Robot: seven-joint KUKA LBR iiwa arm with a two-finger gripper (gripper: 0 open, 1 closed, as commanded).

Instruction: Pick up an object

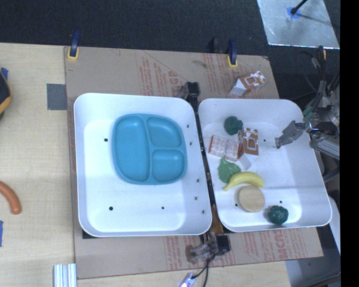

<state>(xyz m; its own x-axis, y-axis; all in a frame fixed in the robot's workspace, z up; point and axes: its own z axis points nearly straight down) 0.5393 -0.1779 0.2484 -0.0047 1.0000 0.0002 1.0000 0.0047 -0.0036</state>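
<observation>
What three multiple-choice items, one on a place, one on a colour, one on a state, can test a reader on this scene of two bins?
1. Where does the banana lie?
A. left bin
B. right bin
C. on the wood

2. What colour is the divided plate?
A. red
B. yellow
C. blue

3. How does the gripper stand?
A. over the right bin, holding nothing
B. gripping the banana
C. resting on the plate

Answers: 1 B, it lies among the right bin's items. 2 C, it is light blue. 3 A, nothing sits between its fingers.

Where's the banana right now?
The banana lies in the right bin, toward its front left, between the green leafy piece and the round tan disc.
</observation>
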